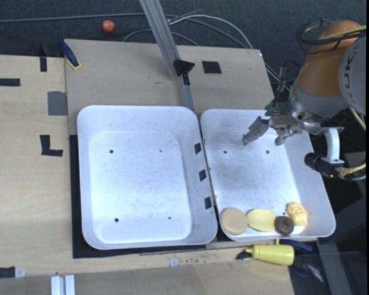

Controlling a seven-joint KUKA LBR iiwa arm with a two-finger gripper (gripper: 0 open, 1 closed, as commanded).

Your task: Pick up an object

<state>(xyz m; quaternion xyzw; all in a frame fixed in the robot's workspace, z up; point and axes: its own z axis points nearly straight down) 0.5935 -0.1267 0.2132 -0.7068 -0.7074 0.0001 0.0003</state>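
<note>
Down at the near edge you have a yellow tool [272, 254] lying on the table [24, 183], just outside the right bin [246, 177]. Just beyond it, inside that bin's near end, four small objects sit in a row: a tan round piece [234, 221], a pale yellow oval piece [260, 219] touching it, a dark brown ring [284, 225], and a ridged yellow piece [297, 213] against the bin's right corner. Beside it, the left bin [138, 177] has a speckled white floor. Farther up, your gripper [262, 136] hangs over the far half of the right bin, well apart from the four objects. Its fingers [253, 132] are spread wide with nothing between them. Behind it the orange band [323, 72] of the arm rises at the right. Farthest away, a small orange ball [108, 25] rests on the dark floor beyond the table.
</note>
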